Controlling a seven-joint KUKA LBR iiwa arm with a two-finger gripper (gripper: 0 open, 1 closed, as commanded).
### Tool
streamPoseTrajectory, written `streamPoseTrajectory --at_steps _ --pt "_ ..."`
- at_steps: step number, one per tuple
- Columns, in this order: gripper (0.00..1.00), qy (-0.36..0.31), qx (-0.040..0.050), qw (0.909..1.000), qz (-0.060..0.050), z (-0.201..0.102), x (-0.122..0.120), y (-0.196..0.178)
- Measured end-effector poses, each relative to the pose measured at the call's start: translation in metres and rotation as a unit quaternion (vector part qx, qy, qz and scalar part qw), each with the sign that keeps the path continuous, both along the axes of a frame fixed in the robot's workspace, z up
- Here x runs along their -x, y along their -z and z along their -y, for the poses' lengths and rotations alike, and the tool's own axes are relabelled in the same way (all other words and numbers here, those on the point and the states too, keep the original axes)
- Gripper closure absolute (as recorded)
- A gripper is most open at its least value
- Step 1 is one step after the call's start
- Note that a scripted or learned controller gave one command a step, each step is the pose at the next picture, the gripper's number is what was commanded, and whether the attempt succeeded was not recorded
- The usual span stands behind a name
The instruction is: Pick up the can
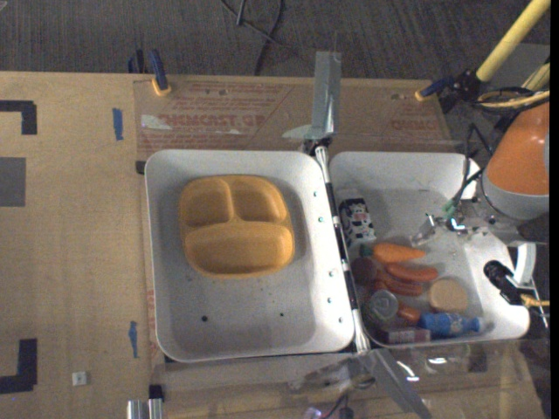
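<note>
While the arm hangs over the right edge of the right bin, nothing has been lifted yet.

Step in hand: the approach, as I judge it; the can is not yet reached.

Arm [520,168]: grey with an orange band, coming in over the right bin's [393,168] right wall.

Gripper [450,221]: low over the bin's middle right, near the bare white floor; whether its claw is open or closed I cannot tell.

Can [382,306]: seemingly the grey round top near the front edge of the right bin, close to the wall shared with the left bin, well apart from the gripper.

Neighbours: an orange carrot [397,253] behind it, a blue bottle [450,325] along the front wall, a round bun [449,296] between them.

Left bin [166,304]: carries a yellow divided plate [236,225] toward its back.

Next move: shift toward the front-left corner of the right bin, come down squarely over the can, avoiding the crowding items.
</note>
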State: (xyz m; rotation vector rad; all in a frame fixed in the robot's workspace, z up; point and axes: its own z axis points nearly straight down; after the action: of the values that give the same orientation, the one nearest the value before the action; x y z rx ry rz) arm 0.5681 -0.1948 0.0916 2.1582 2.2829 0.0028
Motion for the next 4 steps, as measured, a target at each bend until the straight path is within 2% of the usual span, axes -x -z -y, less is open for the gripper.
streamPoseTrajectory --at_steps 1,2,3,4 --pt "0.0 0.008 0.0002 1.0 -0.001 0.018 0.038 -0.033" --pt "0.0 0.018 0.0103 0.9996 0.019 0.006 0.011 -0.011" --pt "0.0 0.002 0.0015 1.0 0.001 -0.016 -0.07 0.005" --pt "0.0 0.021 0.0011 0.9998 0.001 -0.011 -0.014 0.005"
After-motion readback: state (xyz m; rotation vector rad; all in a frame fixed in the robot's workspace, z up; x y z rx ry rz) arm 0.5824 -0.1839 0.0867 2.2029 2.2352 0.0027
